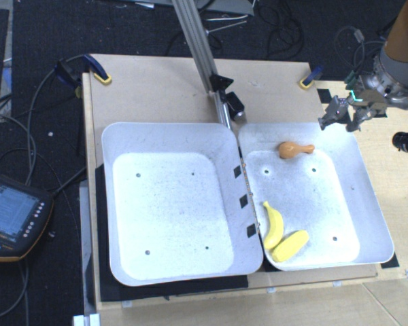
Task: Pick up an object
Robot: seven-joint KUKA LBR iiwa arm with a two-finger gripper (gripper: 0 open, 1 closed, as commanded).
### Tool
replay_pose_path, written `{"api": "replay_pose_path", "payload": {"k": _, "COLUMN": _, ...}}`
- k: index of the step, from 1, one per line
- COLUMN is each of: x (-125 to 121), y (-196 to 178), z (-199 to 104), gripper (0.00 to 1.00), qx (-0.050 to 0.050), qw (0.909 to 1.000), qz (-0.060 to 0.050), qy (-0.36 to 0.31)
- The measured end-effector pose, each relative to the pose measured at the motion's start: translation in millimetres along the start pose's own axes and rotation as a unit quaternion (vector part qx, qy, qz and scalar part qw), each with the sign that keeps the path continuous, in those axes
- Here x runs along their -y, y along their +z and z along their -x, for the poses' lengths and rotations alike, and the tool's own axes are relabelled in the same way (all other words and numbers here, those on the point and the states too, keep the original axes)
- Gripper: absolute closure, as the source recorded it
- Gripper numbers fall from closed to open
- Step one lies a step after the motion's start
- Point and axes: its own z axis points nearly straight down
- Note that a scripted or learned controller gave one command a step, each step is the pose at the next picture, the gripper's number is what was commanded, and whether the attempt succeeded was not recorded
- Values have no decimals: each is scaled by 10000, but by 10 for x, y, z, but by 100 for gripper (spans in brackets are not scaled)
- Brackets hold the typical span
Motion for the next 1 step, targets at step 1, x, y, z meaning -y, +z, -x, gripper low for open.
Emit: {"api": "replay_pose_path", "payload": {"k": 1, "x": 0, "y": 0, "z": 0, "gripper": 0, "qx": 0, "qw": 10000, "qz": 0, "qy": 0}}
